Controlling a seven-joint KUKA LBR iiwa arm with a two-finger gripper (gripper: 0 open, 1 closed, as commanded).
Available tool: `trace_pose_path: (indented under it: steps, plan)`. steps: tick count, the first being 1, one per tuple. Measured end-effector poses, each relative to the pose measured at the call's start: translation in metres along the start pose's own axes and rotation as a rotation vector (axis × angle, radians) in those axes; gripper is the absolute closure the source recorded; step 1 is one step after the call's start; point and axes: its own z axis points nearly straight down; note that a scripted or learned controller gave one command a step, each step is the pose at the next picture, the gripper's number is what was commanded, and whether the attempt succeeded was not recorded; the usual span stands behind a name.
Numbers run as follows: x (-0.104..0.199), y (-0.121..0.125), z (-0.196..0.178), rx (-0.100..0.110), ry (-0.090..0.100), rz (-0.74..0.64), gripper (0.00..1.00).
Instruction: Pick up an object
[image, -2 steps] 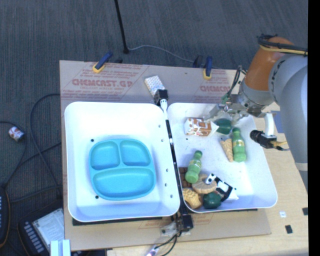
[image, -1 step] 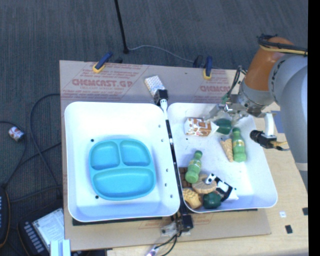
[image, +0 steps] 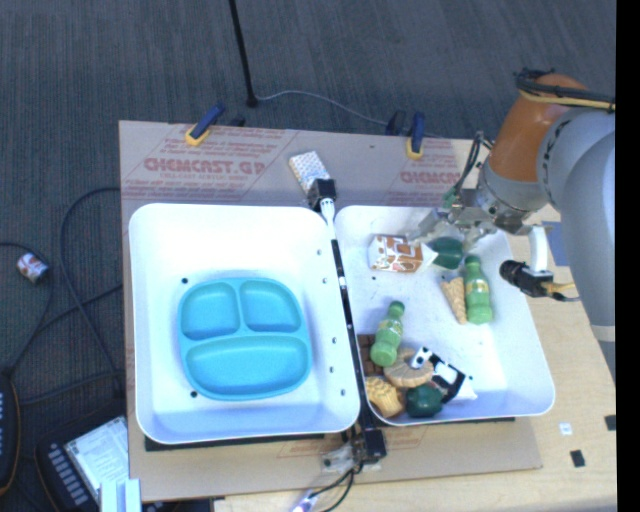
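In the right bin, my gripper hangs over the far end, below the orange wrist band. Its fingers stand open, spread just above a small dark green object on the bin floor. I cannot tell whether they touch it. An orange and white packet lies to the left of the gripper. A green bottle and a yellow cone-shaped piece lie just in front of it.
Another green bottle, biscuits, a black and white toy and a dark green lump crowd the right bin's near left corner. The left bin holds a blue divided tray. A brush lies at the back between the bins.
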Motion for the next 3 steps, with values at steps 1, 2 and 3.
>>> trace_pose_path:
  steps: [1, 2, 3]
  plan:
    - [0.0, -0.0001, 0.0001, 0.0, 0.0, 0.0, 0.0]
    - [0.0001, -0.0001, 0.0001, 0.0, 0.0, 0.0, 0.0]
    - [0.0001, -0.0001, 0.0001, 0.0, 0.0, 0.0, 0.0]
